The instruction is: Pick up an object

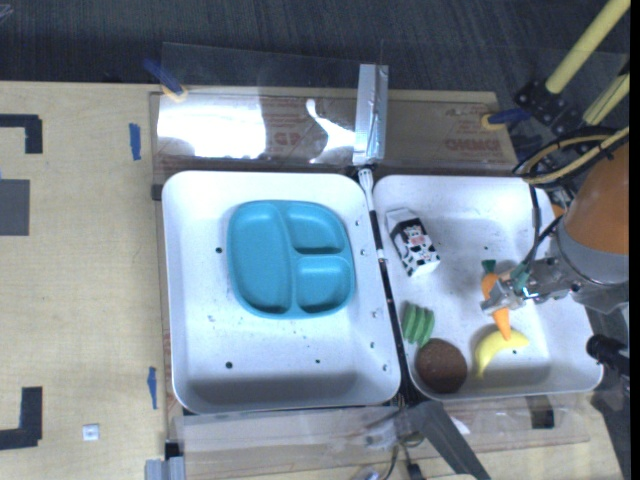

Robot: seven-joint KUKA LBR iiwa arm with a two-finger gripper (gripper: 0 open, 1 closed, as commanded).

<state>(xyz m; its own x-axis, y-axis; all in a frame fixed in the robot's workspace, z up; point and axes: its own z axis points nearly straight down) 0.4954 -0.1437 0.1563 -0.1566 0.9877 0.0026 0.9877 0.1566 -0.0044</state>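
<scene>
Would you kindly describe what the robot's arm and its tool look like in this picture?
The arm is grey with a broad orange band above the wrist. Thin black cables loop alongside it. The tool at its end is small, metallic and silver-grey.

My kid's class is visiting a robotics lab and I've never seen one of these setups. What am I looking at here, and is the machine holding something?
This is a single camera fixed above a bench, looking down at a slant. Two shallow white bins sit side by side. The left bin holds a blue divided plate. The right bin holds small toys: a black-and-white cow, a green piece, a brown ball, a yellow banana and an orange carrot.

The grey and orange shape at the right is the robot arm, reaching in. Its gripper, the two-finger hand, is low over the right bin beside the carrot. I can't tell from this picture whether it grips anything; the spot is too small and cluttered.
</scene>
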